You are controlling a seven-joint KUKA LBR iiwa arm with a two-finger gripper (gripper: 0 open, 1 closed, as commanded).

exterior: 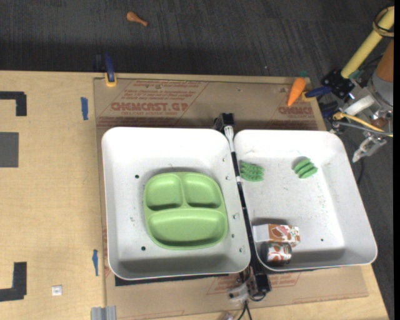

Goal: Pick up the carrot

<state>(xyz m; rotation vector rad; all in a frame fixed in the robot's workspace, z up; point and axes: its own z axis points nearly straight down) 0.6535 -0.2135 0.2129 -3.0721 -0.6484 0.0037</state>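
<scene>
The carrot [296,91] is small and orange with a green top. It lies on the cardboard bench behind the right bin [350,187], outside both bins and near the bin's far edge. The arm's wrist and gripper [367,145] hang at the right edge of the view, just beyond the right bin's far right corner. The gripper is to the right of the carrot and nearer the camera, apart from it. Nothing shows in its grasp.
A green divided plate [184,209] fills the left bin [119,187]. The right bin holds two green ridged pieces [252,171] [305,167] and a brown-and-white carton [281,240] at its front left. Blue clamps and cables [334,84] crowd the bench beside the carrot. An orange scrap [136,19] lies on the floor.
</scene>
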